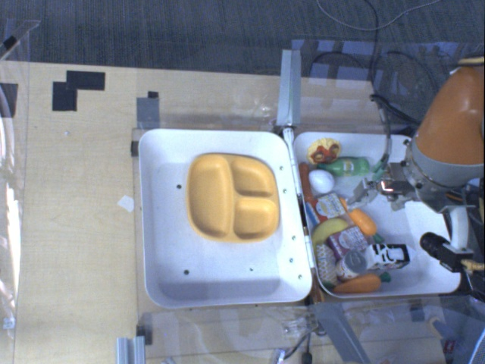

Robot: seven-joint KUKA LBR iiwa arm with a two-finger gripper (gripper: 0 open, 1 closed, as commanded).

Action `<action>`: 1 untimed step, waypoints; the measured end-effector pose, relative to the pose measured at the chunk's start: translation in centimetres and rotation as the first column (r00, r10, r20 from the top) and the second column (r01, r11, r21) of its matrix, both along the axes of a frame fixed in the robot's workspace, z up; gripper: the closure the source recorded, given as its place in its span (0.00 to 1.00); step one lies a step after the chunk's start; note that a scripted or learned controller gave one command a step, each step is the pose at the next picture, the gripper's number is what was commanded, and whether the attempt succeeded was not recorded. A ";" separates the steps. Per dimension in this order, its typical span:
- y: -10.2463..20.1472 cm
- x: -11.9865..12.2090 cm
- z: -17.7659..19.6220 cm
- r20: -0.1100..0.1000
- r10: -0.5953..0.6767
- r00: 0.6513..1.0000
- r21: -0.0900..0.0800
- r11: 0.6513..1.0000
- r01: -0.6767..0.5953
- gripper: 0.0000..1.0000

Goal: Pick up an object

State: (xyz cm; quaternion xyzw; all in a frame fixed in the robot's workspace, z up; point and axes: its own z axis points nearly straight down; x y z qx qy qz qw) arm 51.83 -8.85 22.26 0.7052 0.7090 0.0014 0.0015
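Pale wood tabletop (76, 226) carries two white bins; left bin (163, 279) has a yellow divided tray (231, 196). Right bin (432, 279): objects (345, 237) crowd its left side, right floor open. Claw (383, 184) over them, grip state unclear.

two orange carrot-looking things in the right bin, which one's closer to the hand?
The upper carrot, mid-bin beside the yellow banana; it lies just below-left of the hand. The other carrot sits along the bin's near edge, farther away.

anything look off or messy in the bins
Nothing looks spilled or broken. The yellow tray sits slightly askew in the left bin. The toy food is heaped against the right bin's left side, overlapping.
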 end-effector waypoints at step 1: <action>0.1 -0.4 -11.6 0.025 0.012 1.000 -0.001 1.000 -0.012 0.00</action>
